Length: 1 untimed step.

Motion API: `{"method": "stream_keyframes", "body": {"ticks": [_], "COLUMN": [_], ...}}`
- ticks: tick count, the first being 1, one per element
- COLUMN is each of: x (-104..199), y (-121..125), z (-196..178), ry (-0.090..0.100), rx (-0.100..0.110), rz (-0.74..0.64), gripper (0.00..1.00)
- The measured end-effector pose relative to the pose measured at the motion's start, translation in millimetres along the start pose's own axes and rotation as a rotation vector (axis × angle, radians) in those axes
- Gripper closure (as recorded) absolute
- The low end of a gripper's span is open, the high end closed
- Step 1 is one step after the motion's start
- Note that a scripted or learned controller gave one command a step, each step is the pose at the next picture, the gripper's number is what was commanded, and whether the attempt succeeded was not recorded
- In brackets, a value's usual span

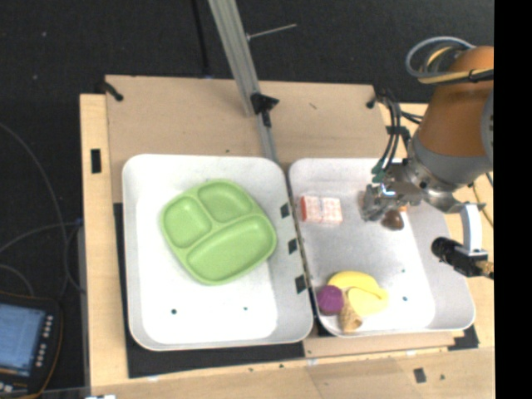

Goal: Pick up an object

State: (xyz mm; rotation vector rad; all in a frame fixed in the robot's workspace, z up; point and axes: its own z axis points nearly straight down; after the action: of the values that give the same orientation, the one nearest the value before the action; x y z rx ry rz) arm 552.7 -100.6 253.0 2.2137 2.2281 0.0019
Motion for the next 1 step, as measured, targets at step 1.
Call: {"method": "stream_keyframes", "body": {"ticks": [1], "x": [57.3], "y": [-6.6], "z": [-5.7], "ry": [0.002], "rx": [0.000], "rz": [-0.001], "gripper": [1.00]}}
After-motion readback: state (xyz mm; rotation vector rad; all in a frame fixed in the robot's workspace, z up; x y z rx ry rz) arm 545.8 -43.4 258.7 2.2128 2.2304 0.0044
